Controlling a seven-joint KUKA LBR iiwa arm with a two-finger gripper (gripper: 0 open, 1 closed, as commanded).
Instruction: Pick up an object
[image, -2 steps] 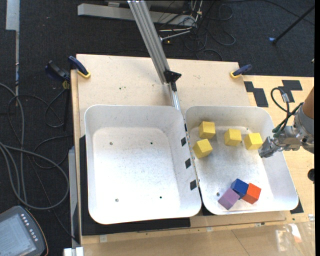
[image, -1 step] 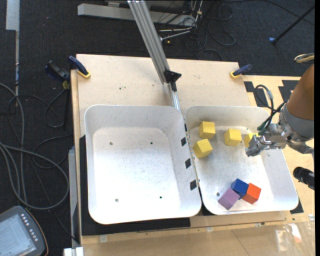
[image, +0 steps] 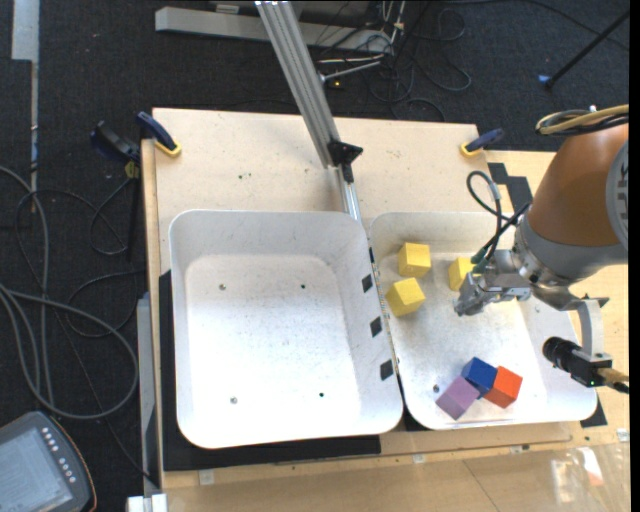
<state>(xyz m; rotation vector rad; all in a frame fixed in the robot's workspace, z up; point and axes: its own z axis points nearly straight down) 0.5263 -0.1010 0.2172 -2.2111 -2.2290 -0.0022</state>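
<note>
Honestly there's nothing readable anywhere in this shot, no text, labels, brand marks or numbers. The coloured blocks are all plain-faced: the yellow block (image: 414, 258), the second yellow block (image: 406, 296), the blue block (image: 480, 374), the orange block (image: 506, 385) and the purple block (image: 459, 398) carry no print I can make out. The black squares (image: 377, 325) along the rim between the two bins are just solid patches, no characters on them. The tablet-like device (image: 38, 468) at about 8 o'clock has a screen, but it's far too small and blurry to read.
</note>
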